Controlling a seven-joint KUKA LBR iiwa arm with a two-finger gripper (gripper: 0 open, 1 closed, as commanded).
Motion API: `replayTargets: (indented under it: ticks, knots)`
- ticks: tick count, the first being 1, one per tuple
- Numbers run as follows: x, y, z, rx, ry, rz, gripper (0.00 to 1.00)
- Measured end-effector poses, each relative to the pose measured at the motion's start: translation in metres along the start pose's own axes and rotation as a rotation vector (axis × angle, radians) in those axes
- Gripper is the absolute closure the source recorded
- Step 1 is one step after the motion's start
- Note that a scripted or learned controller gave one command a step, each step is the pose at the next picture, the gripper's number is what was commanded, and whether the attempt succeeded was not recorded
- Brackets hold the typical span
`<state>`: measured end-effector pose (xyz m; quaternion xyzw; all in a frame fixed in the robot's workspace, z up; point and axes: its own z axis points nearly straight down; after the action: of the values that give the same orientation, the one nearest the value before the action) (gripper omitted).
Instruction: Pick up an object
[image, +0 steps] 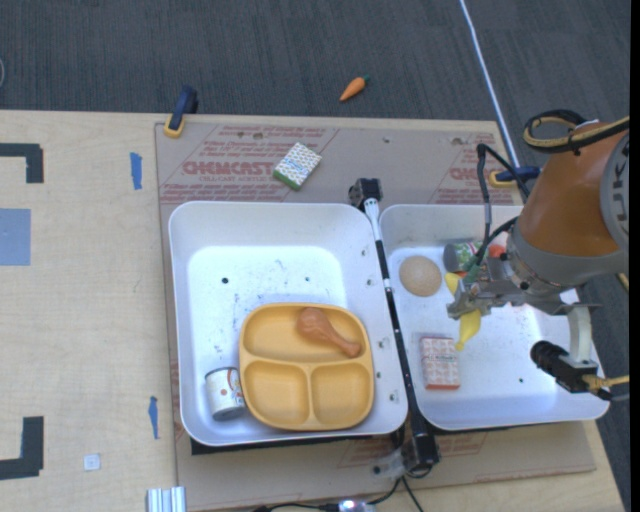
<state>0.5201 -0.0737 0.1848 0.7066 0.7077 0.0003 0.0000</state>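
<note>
Claw: the claw (470, 300) hangs over the right bin (500, 400), reached in from the right; a yellow banana-like piece (468, 325) dangles just beneath it, touching the tips, but I cannot tell whether the tips are wide, narrow or clamped on it.

Yellow piece, axis: it runs steeply, top near the claw, lower end pointing down toward the pink packet (440, 362).

Key relation: if the piece is truly pinched, a straight lift would do; if not, the claw sits right above it and needs to settle lower, I reckon.

Near the claw: a tan egg-shaped thing (420, 276) lies just left of the claw; a green-and-grey object (462, 255) sits just above-left of it, partly hidden.

Right bin, rest: the pink packet lies below-left of the claw, apart from it.

Left bin (200, 240): well left of the claw; holds a yellow divided plate (300, 390) with a drumstick (328, 330) in its top compartment, and a small can (224, 392) touching the plate's left edge.

Worktop: a small green-white box (297, 165) lies beyond the left bin.
</note>
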Motion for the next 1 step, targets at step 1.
replayTargets:
  ticks: [1]
  knots:
    - [0.0569, -0.014, 0.0001, 0.002, 0.001, 0.0, 1.0]
